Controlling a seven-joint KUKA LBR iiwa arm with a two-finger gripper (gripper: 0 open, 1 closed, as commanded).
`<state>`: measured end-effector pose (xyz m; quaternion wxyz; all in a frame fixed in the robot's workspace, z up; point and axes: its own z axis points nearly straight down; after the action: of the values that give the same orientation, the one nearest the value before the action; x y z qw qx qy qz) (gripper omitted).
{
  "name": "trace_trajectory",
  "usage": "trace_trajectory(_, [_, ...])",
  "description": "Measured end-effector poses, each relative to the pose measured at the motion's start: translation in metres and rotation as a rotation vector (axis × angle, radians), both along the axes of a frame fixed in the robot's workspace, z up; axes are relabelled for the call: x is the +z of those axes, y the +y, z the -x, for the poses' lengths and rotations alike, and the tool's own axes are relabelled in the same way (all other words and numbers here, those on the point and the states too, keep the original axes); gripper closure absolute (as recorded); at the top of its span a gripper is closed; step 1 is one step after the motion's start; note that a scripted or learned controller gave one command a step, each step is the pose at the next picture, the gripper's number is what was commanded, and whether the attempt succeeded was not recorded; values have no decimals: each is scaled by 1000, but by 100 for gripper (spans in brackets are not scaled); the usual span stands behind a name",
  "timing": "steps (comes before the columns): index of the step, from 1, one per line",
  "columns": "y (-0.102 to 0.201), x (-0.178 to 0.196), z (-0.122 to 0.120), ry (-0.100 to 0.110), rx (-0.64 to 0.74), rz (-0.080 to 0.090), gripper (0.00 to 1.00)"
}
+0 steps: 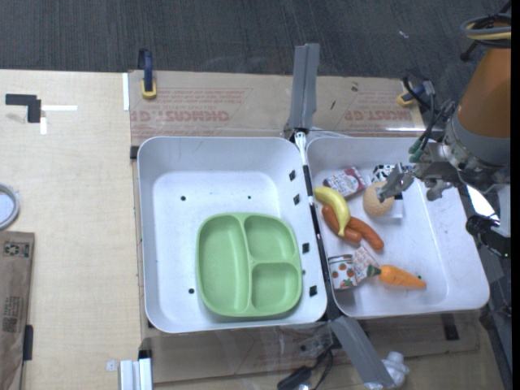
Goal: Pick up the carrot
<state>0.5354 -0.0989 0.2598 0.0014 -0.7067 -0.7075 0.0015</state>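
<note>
Approach step, I judge: gripper [398, 184], grip state impossible to tell, hovers above the bun [377, 201]. Carrot [400, 277] lies toward 6 o'clock; next, travel there and descend.

Two white bins [162, 218], one green divided plate [248, 264], one carrot [400, 277], one banana [335, 207], one sausage [363, 231], two small cartons [349, 268].

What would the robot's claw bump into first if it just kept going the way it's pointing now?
Most likely the round tan food item. The gripper points down and toward the view's left, its tip right at that item's upper edge. Depth is hard to judge from this slanted view. The carrot lies well off that line, nearer the bin's front.
</note>
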Motion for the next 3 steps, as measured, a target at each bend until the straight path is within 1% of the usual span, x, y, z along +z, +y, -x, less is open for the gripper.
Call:
trace_trajectory(1, [-50,-68,58,-2,237,-2,0])
trace_trajectory(2, [-17,-81,57,-3,659,-2,0])
trace_trajectory(3, [-66,-169,58,-4,712,-3,0])
